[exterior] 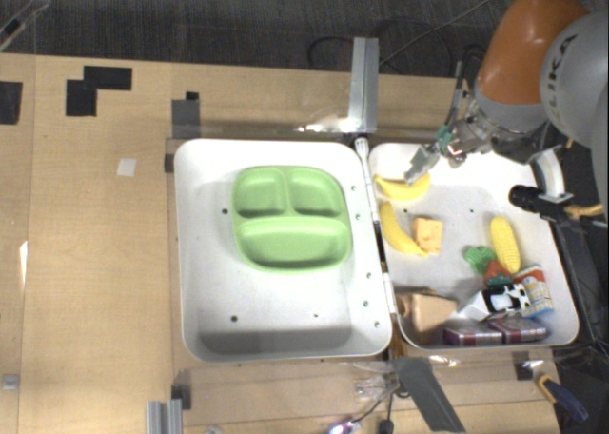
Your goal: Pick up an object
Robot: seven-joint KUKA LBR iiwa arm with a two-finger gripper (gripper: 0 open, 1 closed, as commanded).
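Pincer [419, 167] of mine hangs low over the upper left corner of the right bin [561, 327], its tip just above or touching the upper banana [403, 188]; from this slant I cannot tell which, nor can I tell how the pincer is set. That banana lies crosswise near the bin's left wall. Just below it a second banana [398, 230] lies lengthwise along the same wall, and a pale orange block [429, 235] sits just beside its lower end. Further right, a corn cob [504, 243] lies upright in the view, with a small green piece [479, 257] touching its left side. Below those sits a black-and-white cow-patterned toy [504, 299] against a small can [537, 293], and along the bottom wall lie a brown box [424, 313] and a flat dark purple packet [495, 334]. My arm [533, 51] reaches in from the right, orange band above the wrist. The left bin [205, 308] holds a green divided tray [290, 216] lying flat near its upper middle. Both bins rest side by side on the wooden counter [95, 261].
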